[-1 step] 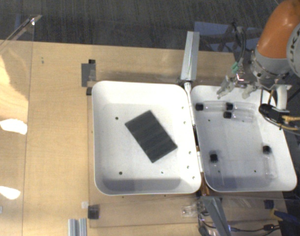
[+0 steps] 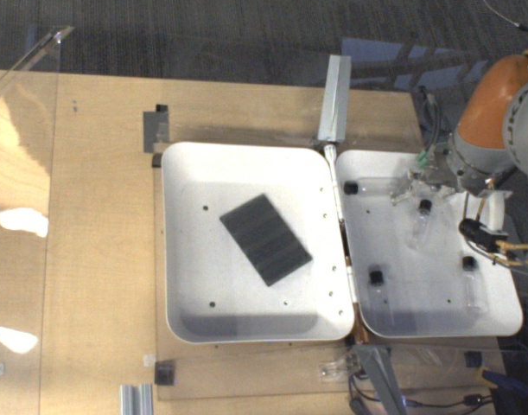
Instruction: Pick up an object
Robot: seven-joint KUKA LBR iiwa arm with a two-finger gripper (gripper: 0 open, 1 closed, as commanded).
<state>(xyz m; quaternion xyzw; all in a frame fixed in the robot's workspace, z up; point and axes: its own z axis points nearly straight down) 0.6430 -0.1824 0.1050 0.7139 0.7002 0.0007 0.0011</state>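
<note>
Pincer (image 2: pixel 416 195) over right bin; dark slab (image 2: pixel 265 239) lies diagonally, upper-left to lower-right.

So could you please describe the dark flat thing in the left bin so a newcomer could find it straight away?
Look at the left bin of the two white bins on the wooden bench. Near its middle lies a dark grey flat rectangular pad, turned at a slant to the bin's walls. It is the one large dark thing on that white floor.
</note>
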